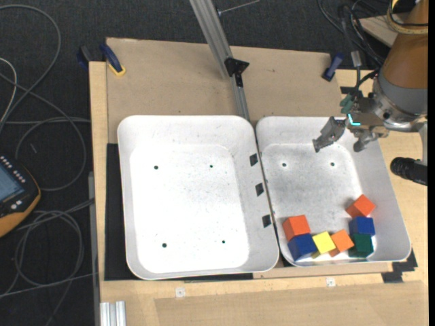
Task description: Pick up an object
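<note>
Gripper (343, 140) open above right bin (299, 131), blocks (329, 240) clustered near corner

This is a robotics lab or test cell rather than a home or shop. A plywood bench (177, 80) stands on dark carpet (41, 60), with loose black cables (41, 182) trailing across the floor at the left. Blue clamps (113, 58) grip the bench's far edge, and an aluminium rail (216, 39) slants up from a bracket at its middle. Two shallow white bins (190, 131) sit side by side on the board, joined by small black clips (258, 189). A handheld control pendant (13, 192) with an orange casing lies on the floor at the left edge. An industrial arm (408, 66) with an orange band and exposed wiring leans in from the right.
</note>
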{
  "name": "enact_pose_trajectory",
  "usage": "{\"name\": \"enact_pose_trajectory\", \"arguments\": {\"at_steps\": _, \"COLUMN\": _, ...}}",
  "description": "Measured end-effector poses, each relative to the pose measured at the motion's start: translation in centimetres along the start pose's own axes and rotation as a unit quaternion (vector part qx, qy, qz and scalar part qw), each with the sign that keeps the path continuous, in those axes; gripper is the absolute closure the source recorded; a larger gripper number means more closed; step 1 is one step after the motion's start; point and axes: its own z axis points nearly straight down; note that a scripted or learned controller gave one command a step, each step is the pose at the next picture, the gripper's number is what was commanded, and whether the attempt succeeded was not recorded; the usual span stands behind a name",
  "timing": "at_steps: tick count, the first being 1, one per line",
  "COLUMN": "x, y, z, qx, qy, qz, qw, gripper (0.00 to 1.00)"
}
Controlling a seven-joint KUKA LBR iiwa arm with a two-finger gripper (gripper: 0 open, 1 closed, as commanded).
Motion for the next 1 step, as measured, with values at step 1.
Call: {"name": "enact_pose_trajectory", "arguments": {"at_steps": 1, "x": -0.01, "y": 0.03, "z": -0.18, "qx": -0.002, "qy": 0.0, "qz": 0.0, "qw": 1.0, "gripper": 0.0}}
